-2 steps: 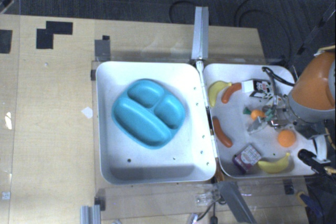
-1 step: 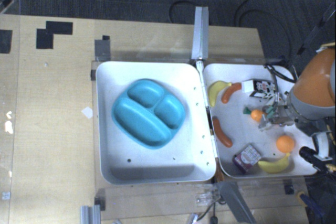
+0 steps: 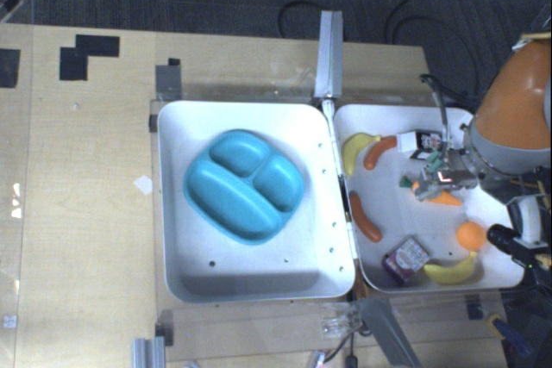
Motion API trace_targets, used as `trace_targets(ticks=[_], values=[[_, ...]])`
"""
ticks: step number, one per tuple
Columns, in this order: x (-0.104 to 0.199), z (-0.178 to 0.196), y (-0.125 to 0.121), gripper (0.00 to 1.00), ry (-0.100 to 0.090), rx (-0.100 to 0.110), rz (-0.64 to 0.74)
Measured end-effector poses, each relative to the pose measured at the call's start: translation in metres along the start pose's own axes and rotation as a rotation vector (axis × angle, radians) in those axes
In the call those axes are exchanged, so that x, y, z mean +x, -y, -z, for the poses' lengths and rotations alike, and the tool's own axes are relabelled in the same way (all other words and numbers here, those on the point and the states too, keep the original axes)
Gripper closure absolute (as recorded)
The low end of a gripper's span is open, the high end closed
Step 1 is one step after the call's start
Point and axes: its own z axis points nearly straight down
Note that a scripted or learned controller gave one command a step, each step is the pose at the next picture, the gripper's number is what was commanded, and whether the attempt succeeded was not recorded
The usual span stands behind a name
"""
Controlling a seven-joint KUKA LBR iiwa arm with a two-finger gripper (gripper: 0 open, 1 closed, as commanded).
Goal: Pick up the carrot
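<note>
While we look down on the right bin (image 3: pixel 379 276), we see the gripper (image 3: pixel 438 178) low over its middle, touching the carrot (image 3: pixel 445 198); we cannot tell its state. Beside the carrot lie 2 sausages (image 3: pixel 365 217) and an orange (image 3: pixel 470 236).

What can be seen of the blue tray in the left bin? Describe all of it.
The blue tray is a rounded, glossy dish that looks like plastic, split by raised ridges into three compartments: two smaller ones at the far side and one long one nearer the camera. It lies flat, turned at a slant, about mid-floor in the left bin, apart from its walls. Nothing rests in it or touches it.
</note>
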Motion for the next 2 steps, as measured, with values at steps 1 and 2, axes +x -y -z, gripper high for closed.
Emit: trace_targets(ticks=[1, 2], values=[[0.000, 0.011, -0.002, 1.00, 0.001, -0.006, 0.005], [-0.008, 0.102, 0.014, 1.00, 0.001, -0.001, -0.022]])
